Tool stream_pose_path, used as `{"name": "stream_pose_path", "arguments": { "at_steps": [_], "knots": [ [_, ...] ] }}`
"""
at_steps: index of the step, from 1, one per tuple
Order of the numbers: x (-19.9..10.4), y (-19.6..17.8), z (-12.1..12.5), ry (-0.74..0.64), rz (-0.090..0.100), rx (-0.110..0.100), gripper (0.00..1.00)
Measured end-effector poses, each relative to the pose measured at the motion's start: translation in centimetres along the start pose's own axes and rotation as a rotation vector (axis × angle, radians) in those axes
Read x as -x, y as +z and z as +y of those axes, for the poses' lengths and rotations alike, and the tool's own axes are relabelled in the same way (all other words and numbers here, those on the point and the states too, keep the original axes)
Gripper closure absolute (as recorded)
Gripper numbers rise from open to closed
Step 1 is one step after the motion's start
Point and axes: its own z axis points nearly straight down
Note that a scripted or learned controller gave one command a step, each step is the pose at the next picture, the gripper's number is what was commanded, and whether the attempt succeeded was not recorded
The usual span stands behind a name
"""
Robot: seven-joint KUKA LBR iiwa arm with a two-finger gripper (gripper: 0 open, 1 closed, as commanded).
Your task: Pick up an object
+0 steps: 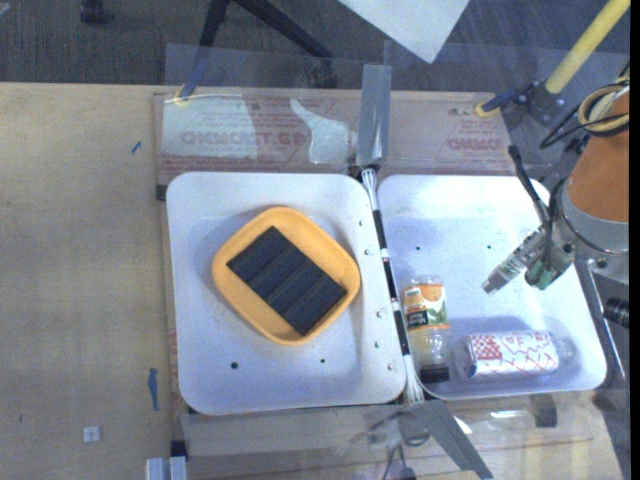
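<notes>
In the right bin (470, 208), a small juice bottle (428, 325) with an orange and green label lies along the left wall, cap toward the front. Beside it, at the front of the bin, a clear bottle (512, 353) with a red and white checked label lies on its side. The left bin (200, 218) holds a yellow-orange square dish (232, 298) with a black ribbed slab (286, 280) on it. My gripper (508, 272) hangs over the right part of the right bin, up and to the right of both bottles and apart from them. Nothing shows in it.
The arm's orange band (605, 183) and cables fill the right edge. A grey divider post (374, 118) stands behind the bins, with a cardboard strip (250, 138) along the back. Bare wooden bench (70, 268) lies to the left.
</notes>
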Motion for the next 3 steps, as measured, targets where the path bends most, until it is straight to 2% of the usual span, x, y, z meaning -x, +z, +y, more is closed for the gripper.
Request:
{"name": "stream_pose_path", "arguments": {
  "at_steps": [1,2,3],
  "knots": [
    [0.0,0.0,0.0,0.0,0.0,0.0,0.0],
    [-1.1,4.3,6.2,0.059,0.002,-0.002,0.0],
    [0.0,12.0,1.2,0.206,-0.011,0.015,0.0]
  ]
}}
